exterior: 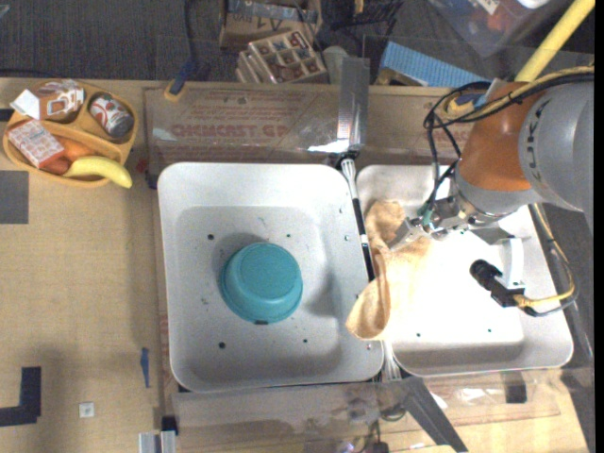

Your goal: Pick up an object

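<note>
A tan cloth (381, 270) lies along the left side of the right bin (491, 343); its lower end drapes over the divider towards the left bin (189, 206). My gripper (413, 231) is low in the right bin at the cloth's upper right edge. It is shut on a fold of the cloth, which bunches up between the fingers. An upturned teal bowl (262, 282) sits in the middle of the left bin. The grey arm with its orange band (500, 154) reaches in from the right.
A black cable and connector (498, 284) hang over the right bin's floor. A yellow tray of toy food (66, 132) sits at the bench's far left. Boxes and clutter stand behind the bins.
</note>
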`<state>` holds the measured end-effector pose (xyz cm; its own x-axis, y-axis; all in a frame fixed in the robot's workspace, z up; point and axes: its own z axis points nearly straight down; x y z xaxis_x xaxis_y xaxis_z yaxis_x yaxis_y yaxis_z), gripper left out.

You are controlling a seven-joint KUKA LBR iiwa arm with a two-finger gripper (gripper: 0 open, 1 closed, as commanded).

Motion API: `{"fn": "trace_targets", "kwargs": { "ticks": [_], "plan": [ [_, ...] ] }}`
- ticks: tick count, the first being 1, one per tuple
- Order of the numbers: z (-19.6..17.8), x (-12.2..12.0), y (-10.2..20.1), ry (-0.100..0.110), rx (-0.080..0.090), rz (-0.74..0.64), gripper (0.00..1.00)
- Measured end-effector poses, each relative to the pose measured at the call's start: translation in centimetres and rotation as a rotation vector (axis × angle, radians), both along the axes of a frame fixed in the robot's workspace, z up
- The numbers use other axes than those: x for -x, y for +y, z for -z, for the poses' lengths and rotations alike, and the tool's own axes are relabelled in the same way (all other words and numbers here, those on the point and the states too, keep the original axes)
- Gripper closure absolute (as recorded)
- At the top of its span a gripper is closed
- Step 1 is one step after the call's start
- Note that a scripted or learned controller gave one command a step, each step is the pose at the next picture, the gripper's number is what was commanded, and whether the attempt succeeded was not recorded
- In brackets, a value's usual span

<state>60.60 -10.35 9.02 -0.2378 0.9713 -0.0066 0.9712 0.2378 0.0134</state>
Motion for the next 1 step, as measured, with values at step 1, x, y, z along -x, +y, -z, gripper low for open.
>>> {"fn": "trace_targets", "kwargs": {
  "ticks": [1],
  "plan": [
    [0.08, -4.46, -0.19, 0.005, -0.001, 0.006, 0.0]
  ]
}}
